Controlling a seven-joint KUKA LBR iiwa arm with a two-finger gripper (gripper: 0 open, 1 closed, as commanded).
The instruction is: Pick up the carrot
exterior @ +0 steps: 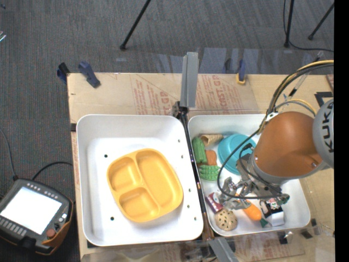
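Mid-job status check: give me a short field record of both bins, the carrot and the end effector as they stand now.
left bin: holds a yellow divided plate
right bin: carrot, cookie, blue bowl, green toys and other small items
carrot: orange, lying near the bin's front edge, right of the cookie
blue bowl: toward the back, partly under the arm
green toys: along the bin's left wall
end effector: low over the right bin, close beside the carrot
hold: none evident

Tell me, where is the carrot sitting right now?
In the camera view, the carrot lies near the front edge of the right bin, close beside the gripper, between a speckled cookie and a small white block.
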